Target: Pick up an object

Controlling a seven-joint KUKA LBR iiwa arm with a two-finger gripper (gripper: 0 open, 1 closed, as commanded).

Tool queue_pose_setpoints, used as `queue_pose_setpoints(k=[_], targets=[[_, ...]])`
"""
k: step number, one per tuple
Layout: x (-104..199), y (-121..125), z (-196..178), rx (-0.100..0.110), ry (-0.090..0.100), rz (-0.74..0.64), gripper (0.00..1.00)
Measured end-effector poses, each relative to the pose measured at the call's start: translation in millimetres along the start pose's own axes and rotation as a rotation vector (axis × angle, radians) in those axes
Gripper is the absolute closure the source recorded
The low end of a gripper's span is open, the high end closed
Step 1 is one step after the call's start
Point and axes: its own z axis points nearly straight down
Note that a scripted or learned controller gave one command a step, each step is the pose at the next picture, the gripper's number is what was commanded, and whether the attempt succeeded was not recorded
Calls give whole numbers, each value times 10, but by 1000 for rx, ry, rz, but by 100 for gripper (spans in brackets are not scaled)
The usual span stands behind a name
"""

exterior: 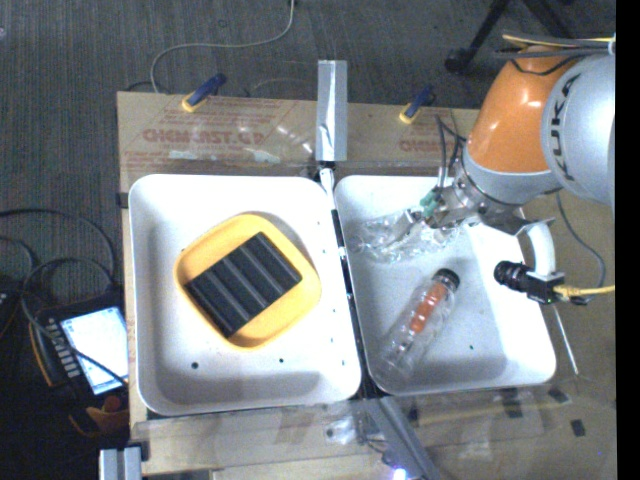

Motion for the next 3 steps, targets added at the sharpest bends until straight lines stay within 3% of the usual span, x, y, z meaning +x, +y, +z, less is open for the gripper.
queue_pose_setpoints(k=[1,2,3], targets=[[287,43,-713,0,-2,8,0],[51,-154,248,3,0,-110,0],[-465,-299,723,3,0,-199,0]])
